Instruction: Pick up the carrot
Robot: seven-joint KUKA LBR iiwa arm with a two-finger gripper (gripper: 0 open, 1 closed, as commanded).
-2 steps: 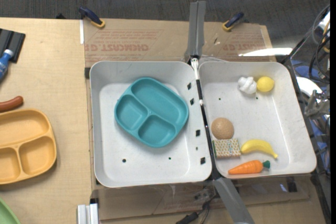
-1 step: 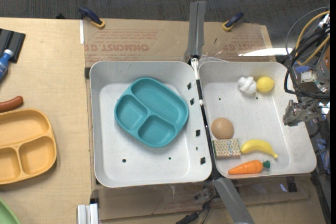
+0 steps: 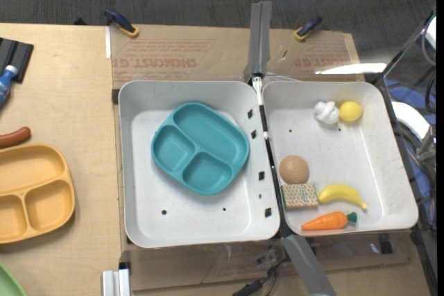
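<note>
The orange carrot [image 3: 325, 221] with a small green top lies flat along the near edge of the right bin [image 3: 385, 149], its tip pointing left. A yellow banana [image 3: 342, 195] rests just above it, and a small tan box [image 3: 299, 196] sits to its upper left.
The right bin also holds a brown round fruit [image 3: 294, 169], a white lumpy item [image 3: 326, 112] and a lemon [image 3: 350, 111] at the back. A teal divided plate [image 3: 200, 148] lies in the left bin [image 3: 139, 218]. An orange tray [image 3: 31, 194] and a sausage [image 3: 14, 137] sit on the bench at left.
</note>
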